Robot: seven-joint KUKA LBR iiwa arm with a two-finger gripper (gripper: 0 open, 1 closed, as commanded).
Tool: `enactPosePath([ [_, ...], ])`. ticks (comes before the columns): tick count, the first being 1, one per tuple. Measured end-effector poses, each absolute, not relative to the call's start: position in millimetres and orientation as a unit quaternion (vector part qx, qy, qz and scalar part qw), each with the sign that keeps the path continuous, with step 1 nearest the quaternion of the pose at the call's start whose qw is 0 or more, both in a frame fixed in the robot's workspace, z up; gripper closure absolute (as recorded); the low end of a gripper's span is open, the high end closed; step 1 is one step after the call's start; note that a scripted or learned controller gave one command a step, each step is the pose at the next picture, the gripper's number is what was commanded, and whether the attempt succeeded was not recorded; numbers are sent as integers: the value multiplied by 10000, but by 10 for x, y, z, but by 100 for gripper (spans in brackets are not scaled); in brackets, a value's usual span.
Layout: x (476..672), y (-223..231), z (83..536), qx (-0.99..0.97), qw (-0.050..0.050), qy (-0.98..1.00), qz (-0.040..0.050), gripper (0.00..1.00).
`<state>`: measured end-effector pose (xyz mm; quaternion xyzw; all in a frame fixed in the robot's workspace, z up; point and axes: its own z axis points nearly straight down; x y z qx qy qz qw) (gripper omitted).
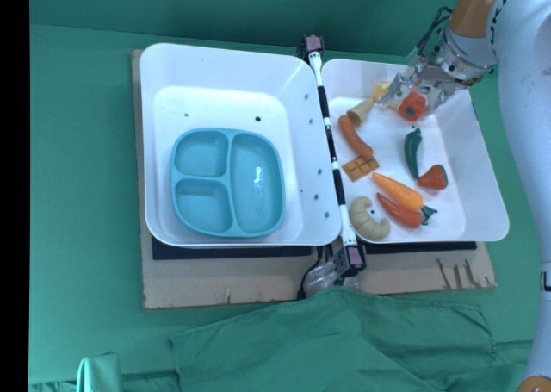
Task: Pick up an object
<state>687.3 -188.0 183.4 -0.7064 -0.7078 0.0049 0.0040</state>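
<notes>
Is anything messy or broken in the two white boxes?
Nothing looks broken or spilled. The toy foods, like the carrot and croissant, lie loose in the right bin; the blue plate sits flat in the left bin.

No legible text, labels, brand marks, numbers or signs appear on any surface; dark marks on the arm (527, 80) at 2 o'clock are too blurred to read.

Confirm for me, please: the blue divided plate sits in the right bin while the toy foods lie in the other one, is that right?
Not quite. The camera view shows the blue divided plate in the left bin, not the right one. The toy foods, such as the carrot and the croissant, lie in the other bin, the right bin.
</notes>
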Motion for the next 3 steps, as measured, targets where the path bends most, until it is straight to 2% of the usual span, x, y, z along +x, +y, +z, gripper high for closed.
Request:
enactPosePath([
  [1, 6958, -1891, 1829, -7062, 127, -7078, 110, 0],
  [2, 6667, -1842, 1845, -7090, -50, -7052, -15, 0],
  [3, 6653, -1872, 1845, -7081, -53, -7061, -25, 0],
])
